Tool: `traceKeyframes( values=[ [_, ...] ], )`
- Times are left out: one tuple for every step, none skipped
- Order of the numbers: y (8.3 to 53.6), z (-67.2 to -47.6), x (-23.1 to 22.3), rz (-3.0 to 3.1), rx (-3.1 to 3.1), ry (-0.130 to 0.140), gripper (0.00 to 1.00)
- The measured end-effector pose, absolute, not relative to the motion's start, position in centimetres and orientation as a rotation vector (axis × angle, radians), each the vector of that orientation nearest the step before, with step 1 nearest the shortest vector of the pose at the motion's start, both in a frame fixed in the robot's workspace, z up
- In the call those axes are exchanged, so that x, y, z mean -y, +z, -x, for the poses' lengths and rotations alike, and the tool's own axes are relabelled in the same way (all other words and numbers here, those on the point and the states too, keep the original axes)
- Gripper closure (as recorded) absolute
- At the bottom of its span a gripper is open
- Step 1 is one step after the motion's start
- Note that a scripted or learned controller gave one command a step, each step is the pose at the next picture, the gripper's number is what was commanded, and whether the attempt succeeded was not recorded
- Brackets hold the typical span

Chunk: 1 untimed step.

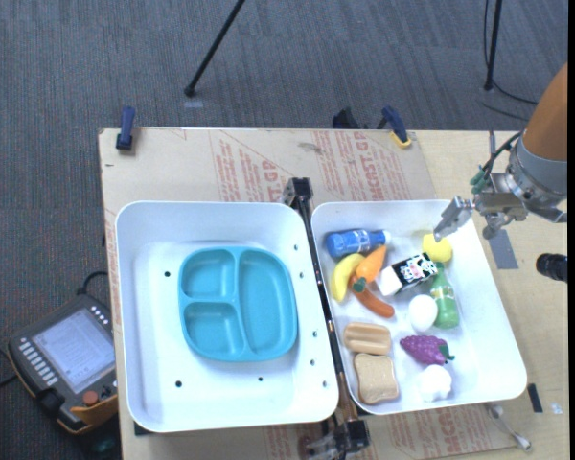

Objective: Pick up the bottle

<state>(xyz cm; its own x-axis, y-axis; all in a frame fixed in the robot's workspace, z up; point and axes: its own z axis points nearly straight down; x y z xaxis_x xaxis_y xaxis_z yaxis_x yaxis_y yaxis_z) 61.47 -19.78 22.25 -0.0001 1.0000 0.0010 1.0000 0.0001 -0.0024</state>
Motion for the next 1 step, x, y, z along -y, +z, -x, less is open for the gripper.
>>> traceKeyframes(
  values=[
    [23.28, -61.53, 19.73, 2.216, 2.223, 0.001, 1.0]
  ],
)
